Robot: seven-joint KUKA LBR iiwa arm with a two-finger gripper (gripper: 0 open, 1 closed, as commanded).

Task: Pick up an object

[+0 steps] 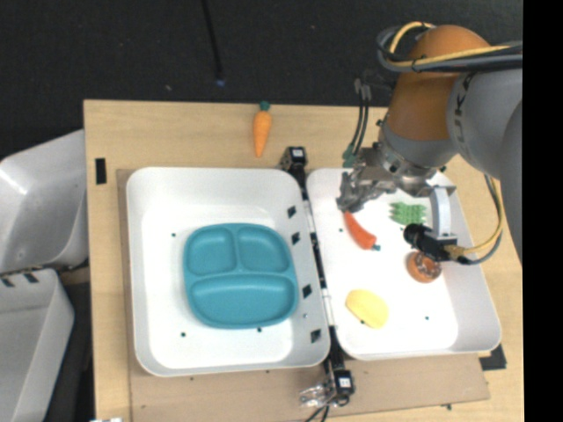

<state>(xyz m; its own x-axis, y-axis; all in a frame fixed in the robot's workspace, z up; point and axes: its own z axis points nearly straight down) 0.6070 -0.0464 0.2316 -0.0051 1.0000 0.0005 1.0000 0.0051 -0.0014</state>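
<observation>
Hovering low over the right bin (471, 323), the end effector (354, 196) sits just above the upper end of a red pepper (359, 230); whether it is parted or closed cannot be told. That pepper lies slanted on the bin floor, near a yellow lemon (367, 308). It looks like a light, smooth, rigid toy, likely slippery; gripping across its thicker middle seems safest

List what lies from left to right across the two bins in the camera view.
Teal plastic divided plate → red-orange pepper-shaped toy → yellow lemon-shaped toy → round brown toy.
</observation>
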